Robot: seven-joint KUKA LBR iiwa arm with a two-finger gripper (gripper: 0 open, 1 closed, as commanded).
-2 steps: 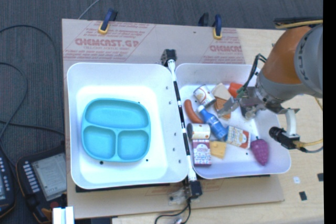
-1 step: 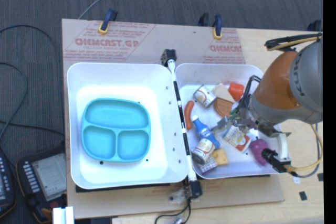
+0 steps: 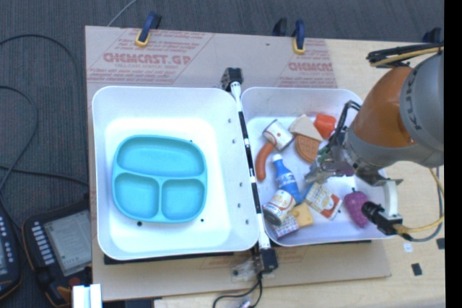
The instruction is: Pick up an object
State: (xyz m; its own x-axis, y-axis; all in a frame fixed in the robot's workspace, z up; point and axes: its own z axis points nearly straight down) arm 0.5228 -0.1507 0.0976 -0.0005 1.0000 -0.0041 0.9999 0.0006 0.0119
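Observation:
The right bin (image 3: 254,155) holds a jumble of toy food: an orange sausage (image 3: 263,159), a blue bottle (image 3: 284,179), a small can (image 3: 276,208), a tan wedge (image 3: 305,128), a brown cookie (image 3: 309,148), an orange piece (image 3: 325,123), a white packet (image 3: 323,199) and a purple piece (image 3: 356,207). My gripper (image 3: 324,166) hangs low over the middle of this bin, right of the bottle and just above the white packet. The arm's grey and orange wrist (image 3: 386,122) covers the bin's right side.
In the left bin (image 3: 101,177) lies a light blue divided plate (image 3: 159,177). Clamps (image 3: 149,25) hold the cardboard sheet at the back. A black clip (image 3: 232,77) sits where the two bins meet. Cables run along the floor at left.

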